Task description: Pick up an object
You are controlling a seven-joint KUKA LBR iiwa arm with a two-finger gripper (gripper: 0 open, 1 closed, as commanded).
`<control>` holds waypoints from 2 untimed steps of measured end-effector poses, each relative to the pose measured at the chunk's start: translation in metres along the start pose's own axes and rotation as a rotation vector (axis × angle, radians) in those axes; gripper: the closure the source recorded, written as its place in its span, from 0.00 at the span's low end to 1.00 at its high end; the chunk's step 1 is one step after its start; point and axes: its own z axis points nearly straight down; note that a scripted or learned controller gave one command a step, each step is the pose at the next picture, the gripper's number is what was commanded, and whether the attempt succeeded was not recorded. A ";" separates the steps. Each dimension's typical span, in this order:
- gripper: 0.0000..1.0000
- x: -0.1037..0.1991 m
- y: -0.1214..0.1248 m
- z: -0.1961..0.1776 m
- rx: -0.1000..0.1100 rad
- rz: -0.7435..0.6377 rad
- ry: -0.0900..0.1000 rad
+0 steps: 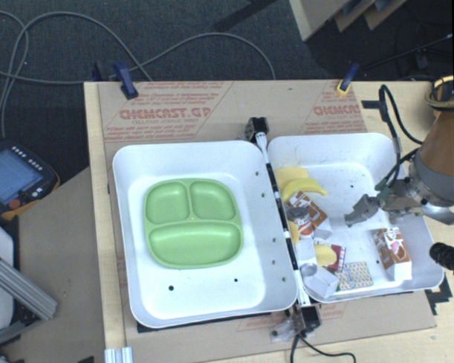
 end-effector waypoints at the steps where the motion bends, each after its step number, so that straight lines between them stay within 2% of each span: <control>1: 0.00 0.040 -0.012 0.112 -0.015 0.009 -0.017; 2: 0.00 0.048 0.026 0.114 -0.004 0.000 -0.002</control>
